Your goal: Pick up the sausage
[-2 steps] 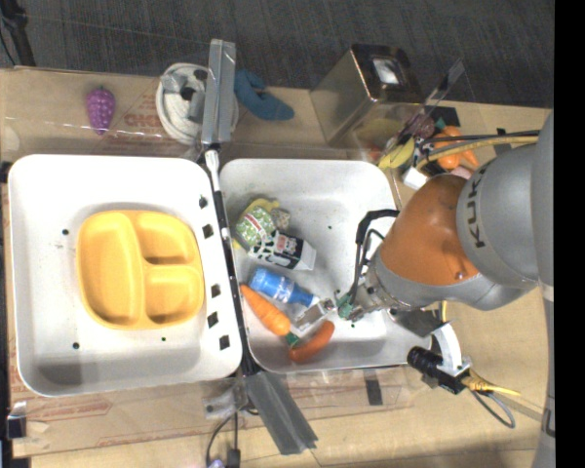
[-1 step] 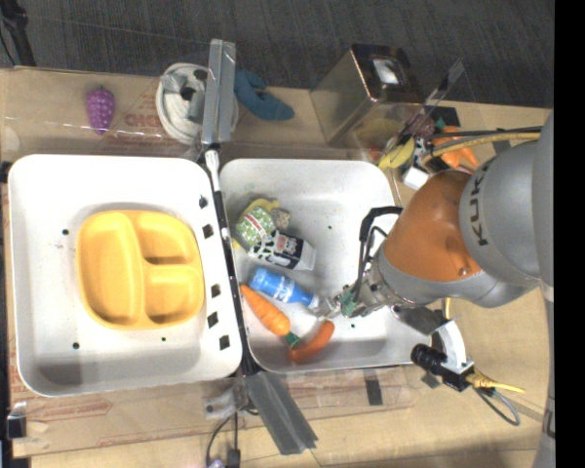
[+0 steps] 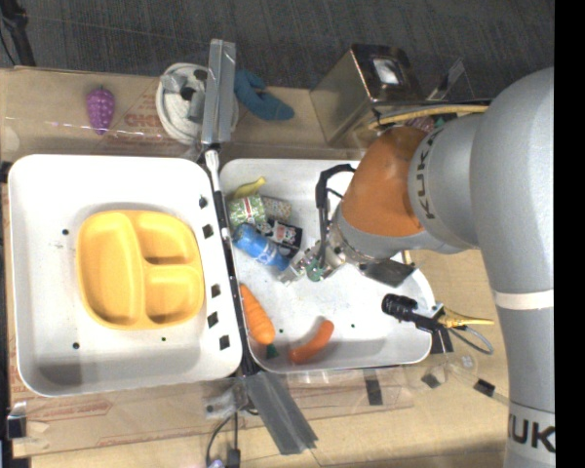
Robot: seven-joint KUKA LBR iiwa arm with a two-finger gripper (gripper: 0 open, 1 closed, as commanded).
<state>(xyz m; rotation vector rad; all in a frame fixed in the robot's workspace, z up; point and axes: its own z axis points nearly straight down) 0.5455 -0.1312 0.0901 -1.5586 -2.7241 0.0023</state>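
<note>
The sausage (image 3: 312, 341) is a short reddish-orange curved piece lying near the front wall of the right bin (image 3: 390, 344). My gripper (image 3: 310, 265) hangs over the middle of that bin, well behind the sausage and apart from it. It sits just right of a blue bottle (image 3: 261, 248). The arm's orange band (image 3: 382, 195) and grey wrist cover the bin's back right part.
An orange carrot (image 3: 256, 320) lies against the right bin's left wall, close to the sausage. A banana (image 3: 248, 187), a green packet (image 3: 251, 209) and a dark can (image 3: 286, 232) crowd the bin's back left. The left bin (image 3: 39, 359) holds a yellow divided tray (image 3: 141, 266).
</note>
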